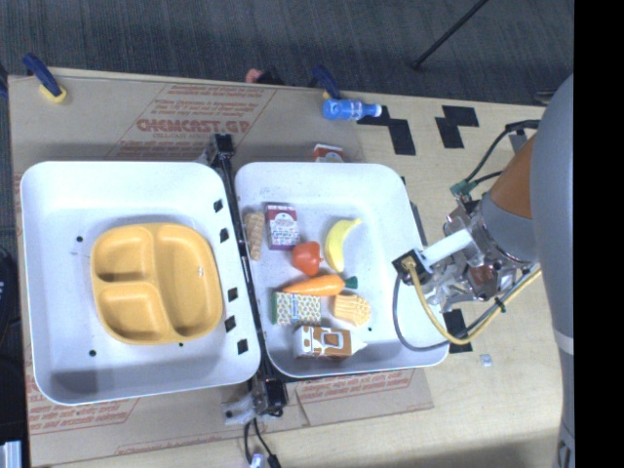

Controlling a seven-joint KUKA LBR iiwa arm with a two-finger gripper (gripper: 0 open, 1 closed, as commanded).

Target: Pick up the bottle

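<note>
The job looks barely begun: the bottle (343, 110) lies untouched on the tabletop (468, 408), outside both bins, and nothing is lifted yet. The arm (551, 183) has its jaws low at the right-hand edge of the right bin (417, 224), and from here I cannot tell whether they are released or clenched; nothing shows between them. From the jaws, the bottle is well apart, off to the left and farther back, past the bin's far rim. Just left of the jaws, inside that bin, sit toy foods, a banana (340, 241), a carrot (314, 285) and a small carton (325, 340) among them, none of which are wanted. The bottle is small and blue, lying on its side with its long axis running roughly side to side across the tabletop; its narrower end seems to point toward the arm's side. What is left, I reckon, is everything: travel over, come down, close and lift.
</note>
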